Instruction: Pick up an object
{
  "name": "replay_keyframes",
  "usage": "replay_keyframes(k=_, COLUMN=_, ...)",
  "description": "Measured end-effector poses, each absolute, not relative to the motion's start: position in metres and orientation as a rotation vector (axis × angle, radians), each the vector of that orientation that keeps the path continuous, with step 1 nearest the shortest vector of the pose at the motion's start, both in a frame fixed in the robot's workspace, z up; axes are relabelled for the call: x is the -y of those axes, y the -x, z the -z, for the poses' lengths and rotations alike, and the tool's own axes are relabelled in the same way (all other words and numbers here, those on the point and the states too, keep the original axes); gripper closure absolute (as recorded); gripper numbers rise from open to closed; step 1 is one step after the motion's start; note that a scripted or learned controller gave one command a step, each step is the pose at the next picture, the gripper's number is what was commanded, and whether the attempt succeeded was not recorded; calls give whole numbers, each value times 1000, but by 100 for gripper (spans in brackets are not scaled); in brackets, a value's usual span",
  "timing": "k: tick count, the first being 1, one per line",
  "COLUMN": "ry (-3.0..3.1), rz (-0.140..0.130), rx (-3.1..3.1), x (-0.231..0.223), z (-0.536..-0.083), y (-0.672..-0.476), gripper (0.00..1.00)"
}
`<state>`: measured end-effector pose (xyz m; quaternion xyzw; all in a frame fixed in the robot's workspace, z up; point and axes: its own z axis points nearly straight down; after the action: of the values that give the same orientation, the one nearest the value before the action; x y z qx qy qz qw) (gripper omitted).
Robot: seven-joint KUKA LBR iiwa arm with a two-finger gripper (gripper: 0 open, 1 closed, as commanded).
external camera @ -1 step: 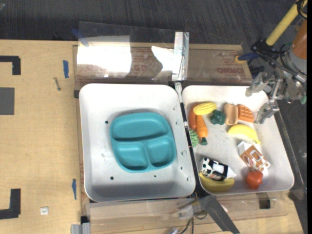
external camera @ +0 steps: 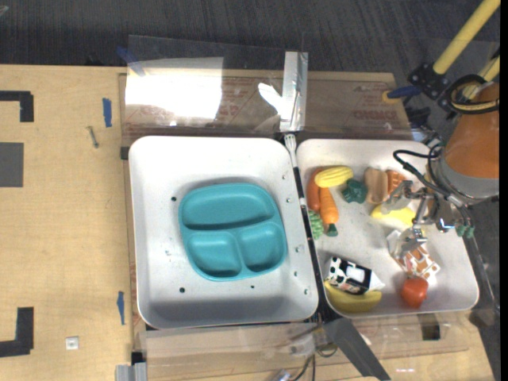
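In the right bin (external camera: 468,292), hovering over a light crinkly packet (external camera: 414,257); best pinched mid-body; jaws' state unclear.

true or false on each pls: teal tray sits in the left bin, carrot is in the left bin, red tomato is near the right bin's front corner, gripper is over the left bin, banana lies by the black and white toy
1. The teal tray sits in the left bin. True.
2. The carrot is in the left bin. False: it lies in the right bin.
3. The red tomato is near the right bin's front corner. True.
4. The gripper is over the left bin. False: it is over the right bin.
5. The banana lies by the black and white toy. True.
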<state>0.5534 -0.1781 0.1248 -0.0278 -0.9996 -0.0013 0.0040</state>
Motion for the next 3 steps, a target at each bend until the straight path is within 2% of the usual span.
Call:
replay_keyframes(k=1, ry=146, rz=0, rx=3146, x=179, z=-87, y=-499, gripper=0)
replay_keyframes(k=2, ry=121, rz=-2, rx=3150, x=139, z=-88, y=-527, gripper=0)
replay_keyframes(k=3, ry=257, rz=2, rx=3135, x=117, z=-101, y=-617, gripper=0)
